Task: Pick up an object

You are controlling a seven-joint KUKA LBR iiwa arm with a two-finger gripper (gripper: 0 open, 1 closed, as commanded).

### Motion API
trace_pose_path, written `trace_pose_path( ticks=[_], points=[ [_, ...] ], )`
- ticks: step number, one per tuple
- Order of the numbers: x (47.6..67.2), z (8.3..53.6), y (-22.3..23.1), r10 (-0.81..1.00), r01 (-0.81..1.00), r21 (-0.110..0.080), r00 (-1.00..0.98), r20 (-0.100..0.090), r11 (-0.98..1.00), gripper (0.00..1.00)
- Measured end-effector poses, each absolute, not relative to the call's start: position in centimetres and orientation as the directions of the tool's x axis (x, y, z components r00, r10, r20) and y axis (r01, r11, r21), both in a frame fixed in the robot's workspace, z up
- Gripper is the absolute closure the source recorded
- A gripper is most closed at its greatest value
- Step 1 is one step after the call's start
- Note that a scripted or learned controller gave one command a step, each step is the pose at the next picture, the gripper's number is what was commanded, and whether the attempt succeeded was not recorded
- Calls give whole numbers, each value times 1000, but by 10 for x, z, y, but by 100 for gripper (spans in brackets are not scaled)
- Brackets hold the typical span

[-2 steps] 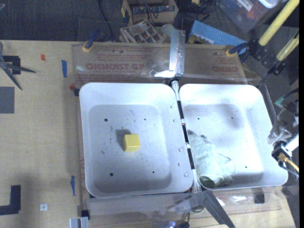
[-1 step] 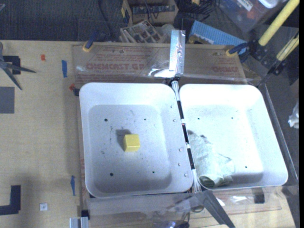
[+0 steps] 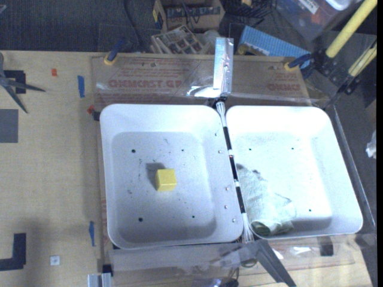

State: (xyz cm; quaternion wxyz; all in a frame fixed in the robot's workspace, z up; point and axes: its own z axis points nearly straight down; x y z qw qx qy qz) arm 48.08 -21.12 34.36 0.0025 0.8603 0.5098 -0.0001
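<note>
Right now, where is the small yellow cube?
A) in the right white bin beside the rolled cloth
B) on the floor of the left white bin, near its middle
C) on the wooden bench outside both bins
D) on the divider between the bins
B: the small yellow cube sits alone on the floor of the left white bin, near its middle, apart from the walls; the rolled whitish cloth lies in the right white bin.

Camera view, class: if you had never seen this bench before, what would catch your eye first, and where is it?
The small yellow block stands out most, sitting alone near the middle of the left bin. Next comes the pale rolled-up cloth, lying along the left wall of the right bin and reaching down to its near corner. Both bins are white against the wooden bench.
</note>
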Motion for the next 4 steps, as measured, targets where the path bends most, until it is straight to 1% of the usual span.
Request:
trace_pose_path(
  ticks=[1,2,3,4],
  points=[
    [513,189,-180,999,999,0,-51,0,51,100],
    [546,253,-221,945,945,5,-328,-6,328,100],
    [487,256,-225,802,802,2,-598,-2,598,100],
    [530,248,-223,986,986,4,-167,-4,167,100]
  ],
)
